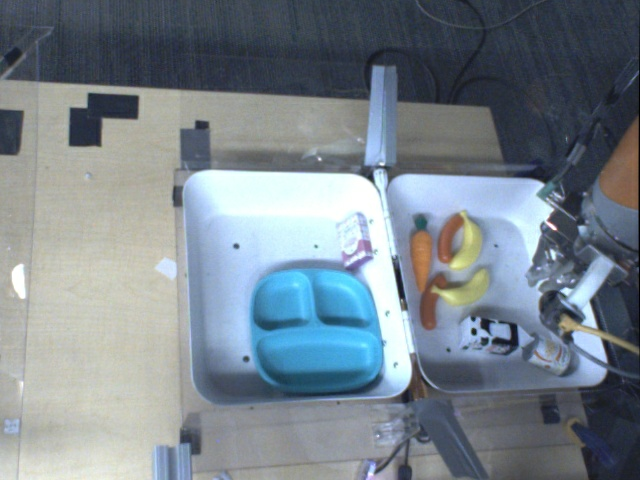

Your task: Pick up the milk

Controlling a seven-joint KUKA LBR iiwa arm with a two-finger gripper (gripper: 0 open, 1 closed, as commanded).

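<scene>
The milk (489, 335), a small white carton with black patches, lies on its side near the front of the right bin (520, 200). My gripper (556, 286) hangs over the right side of that bin, to the right of the carton and slightly behind it, apart from it. Nothing shows between the gripper and the carton.
A small can (551, 356) lies in the right bin's front right corner, just below the gripper. Two carrots (422, 253) and two bananas (466, 243) lie left of the gripper. The left bin (215, 268) holds a blue divided tray (315, 330) and a pink-and-white carton (354, 240).
</scene>
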